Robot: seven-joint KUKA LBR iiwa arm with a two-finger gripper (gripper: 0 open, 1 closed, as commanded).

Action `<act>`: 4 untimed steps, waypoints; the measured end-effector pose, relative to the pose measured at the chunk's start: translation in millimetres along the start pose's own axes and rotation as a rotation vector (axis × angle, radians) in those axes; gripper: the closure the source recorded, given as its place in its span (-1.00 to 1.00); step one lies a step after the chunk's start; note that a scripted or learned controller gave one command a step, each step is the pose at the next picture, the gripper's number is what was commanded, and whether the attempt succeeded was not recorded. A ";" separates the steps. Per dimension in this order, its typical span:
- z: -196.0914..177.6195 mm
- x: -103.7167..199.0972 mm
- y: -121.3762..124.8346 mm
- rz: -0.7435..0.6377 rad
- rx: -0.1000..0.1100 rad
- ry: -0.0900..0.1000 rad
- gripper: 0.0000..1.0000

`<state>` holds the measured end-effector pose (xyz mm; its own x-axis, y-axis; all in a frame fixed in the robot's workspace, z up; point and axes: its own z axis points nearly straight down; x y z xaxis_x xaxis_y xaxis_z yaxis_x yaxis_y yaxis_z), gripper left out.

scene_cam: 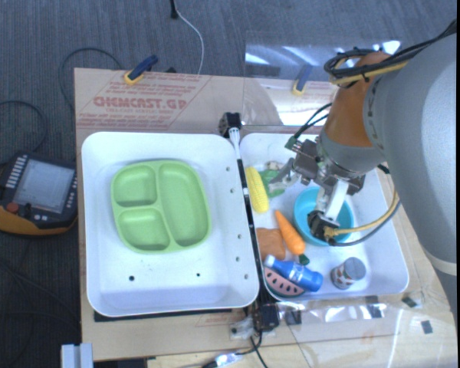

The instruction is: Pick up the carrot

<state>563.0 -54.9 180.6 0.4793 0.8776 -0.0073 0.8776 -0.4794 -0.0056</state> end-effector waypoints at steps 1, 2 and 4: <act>1.0 -37.4 -72.4 0.256 0.005 -0.001 -1.00; 1.0 6.4 -95.6 0.266 0.005 0.000 -1.00; 1.0 6.1 -95.5 0.266 0.006 0.000 -1.00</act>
